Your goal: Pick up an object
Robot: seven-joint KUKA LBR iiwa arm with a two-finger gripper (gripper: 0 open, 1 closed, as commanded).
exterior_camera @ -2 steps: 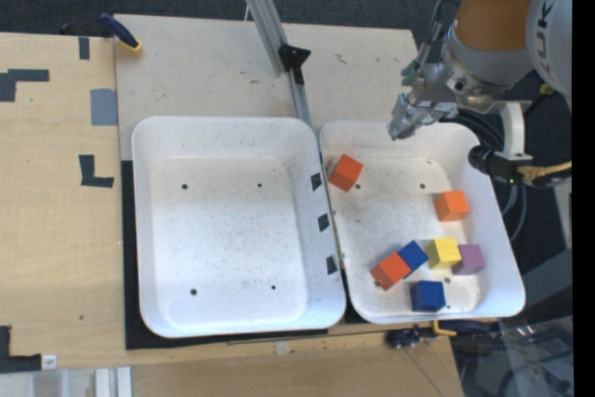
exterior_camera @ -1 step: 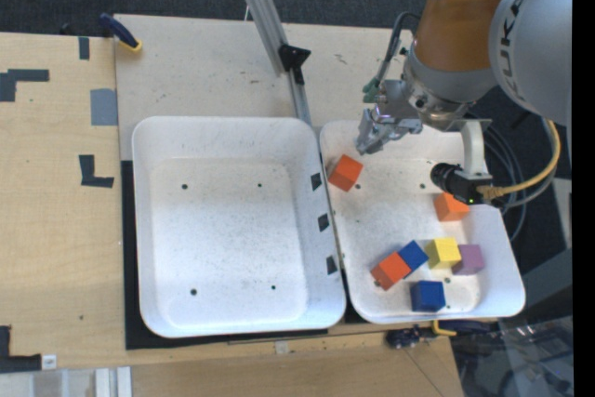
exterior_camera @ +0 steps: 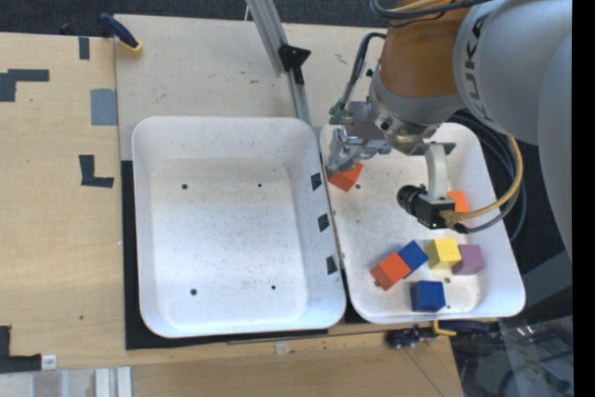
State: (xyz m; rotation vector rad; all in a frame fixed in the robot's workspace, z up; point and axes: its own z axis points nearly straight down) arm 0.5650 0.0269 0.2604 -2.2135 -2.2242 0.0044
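My gripper (exterior_camera: pixel 342 165) hangs over the left part of the right bin (exterior_camera: pixel 507 293), close to the wall shared with the left bin. A small orange block (exterior_camera: pixel 345 178) sits tilted between its fingertips, and the fingers are closed against it. In the near part of the right bin lie an orange-red block (exterior_camera: pixel 391 269), a blue block (exterior_camera: pixel 412 255), a yellow block (exterior_camera: pixel 445 251), a purple block (exterior_camera: pixel 469 258) and a second blue block (exterior_camera: pixel 428 295). Another small orange piece (exterior_camera: pixel 456 200) lies further right.
The left bin (exterior_camera: pixel 139 144) sits beside the right one, its rim just left of the gripper. A slanted metal pole (exterior_camera: pixel 260 5) crosses the back of the bench. The arm's cables (exterior_camera: pixel 502 191) loop over the right bin's right side.
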